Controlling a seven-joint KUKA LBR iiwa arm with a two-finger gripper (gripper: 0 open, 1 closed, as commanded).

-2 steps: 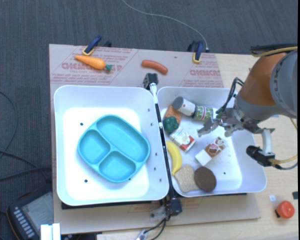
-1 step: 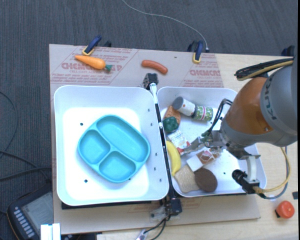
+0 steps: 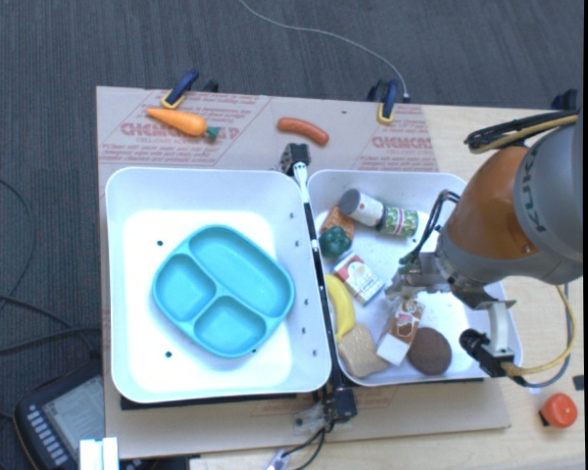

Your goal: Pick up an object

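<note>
- Nearest the camera, at the 5 o'clock corner of the surface (image 3: 225,414), an orange round thing (image 3: 560,411) lies apart from both bins.
- The right bin (image 3: 449,181) holds a clutter of objects, the candidates for picking: a brown rounded lump (image 3: 430,351) at its 6 o'clock edge, a tan bread-like piece (image 3: 360,352) just to the lump's 9 o'clock, and a small carton (image 3: 404,323) between them.
- A banana (image 3: 342,306) lies along the bin's 9 o'clock wall, with a red-and-white packet (image 3: 358,276) just beside it.
- Toward the bin's 12 o'clock side lie a bottle on its side (image 3: 377,211) and a dark green and orange item (image 3: 334,236).
- The arm (image 3: 514,213) comes in from 3 o'clock, and the tool (image 3: 409,284) hangs low over the middle of the right bin, directly above the carton's upper end.
- Whether the tool's fingers are spread or pressed together cannot be told; nothing is plainly seen between them.
- The left bin (image 3: 127,262) holds a blue divided plate (image 3: 223,289) near its centre.
- At the surface's 12 o'clock edge, outside the bins, lie a toy carrot (image 3: 179,122) and a sausage (image 3: 303,130).
</note>
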